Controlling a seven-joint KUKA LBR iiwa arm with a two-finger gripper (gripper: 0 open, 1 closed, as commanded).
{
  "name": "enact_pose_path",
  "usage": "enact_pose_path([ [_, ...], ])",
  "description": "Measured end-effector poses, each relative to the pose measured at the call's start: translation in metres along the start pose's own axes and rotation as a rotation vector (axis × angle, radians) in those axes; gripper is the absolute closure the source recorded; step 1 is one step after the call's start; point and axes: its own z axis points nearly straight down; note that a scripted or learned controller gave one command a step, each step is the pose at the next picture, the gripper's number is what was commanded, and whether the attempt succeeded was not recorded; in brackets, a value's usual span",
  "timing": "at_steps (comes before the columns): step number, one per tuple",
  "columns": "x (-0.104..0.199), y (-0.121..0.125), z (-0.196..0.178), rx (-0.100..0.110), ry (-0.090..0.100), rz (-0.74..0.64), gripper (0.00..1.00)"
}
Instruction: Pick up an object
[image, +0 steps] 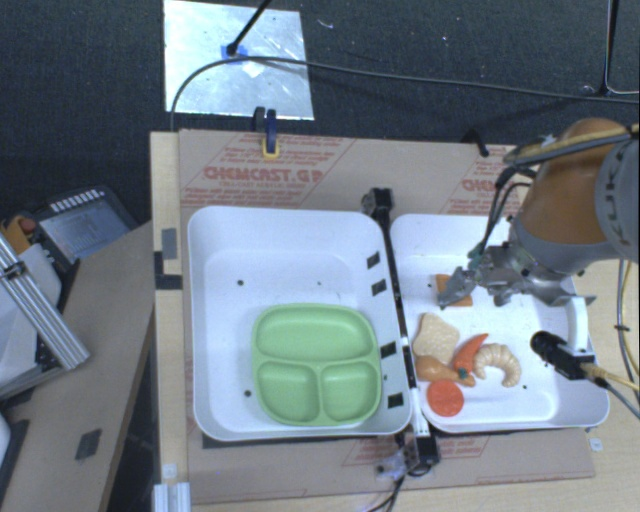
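Arm (590, 190) cut by right edge

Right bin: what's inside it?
In the right bin: a beige bread slice, a carrot, a croissant, a red disc, a small orange piece by the pincer. The arm hides the bin's far right.

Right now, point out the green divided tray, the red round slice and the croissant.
green divided tray (316, 361), camera view, top compartment's floor
red round slice (446, 398), camera view, its centre
croissant (501, 362), camera view, middle of its curve
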Motion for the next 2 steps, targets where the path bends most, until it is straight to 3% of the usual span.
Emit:
enact_pose_path([
  [1, 0.0, 0.003, -0.006, -0.013, -0.002, -0.002, 0.0],
  [2, 0.0, -0.005, 0.039, -0.008, -0.001, 0.0, 0.0],
])
